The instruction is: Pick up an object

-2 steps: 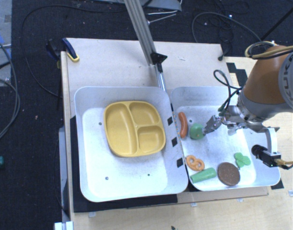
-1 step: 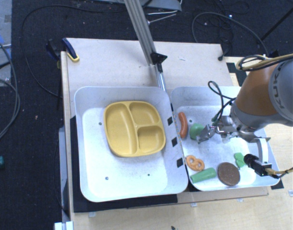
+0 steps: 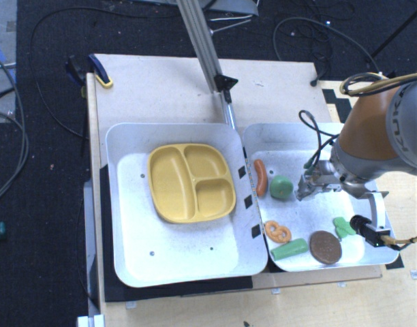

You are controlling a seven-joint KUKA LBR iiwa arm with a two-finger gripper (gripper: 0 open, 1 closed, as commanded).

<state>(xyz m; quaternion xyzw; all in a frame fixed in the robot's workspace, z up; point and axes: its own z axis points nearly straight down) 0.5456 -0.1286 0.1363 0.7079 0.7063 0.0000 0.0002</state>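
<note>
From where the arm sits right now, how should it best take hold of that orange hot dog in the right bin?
Grip the hot dog at its middle, coming straight down from above, fingers closing across its narrow width. It lies flat and long, running up and down the view near the right bin's left wall, so the narrow span is left to right. The green ball sits close on its right, so the finger on that side probably has little room.

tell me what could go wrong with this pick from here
The gripper sits just right of the green ball, which looks likely to roll away if nudged. The hot dog lies close on the ball's far side and may get knocked. The arm's dangling cable might snag.
</note>
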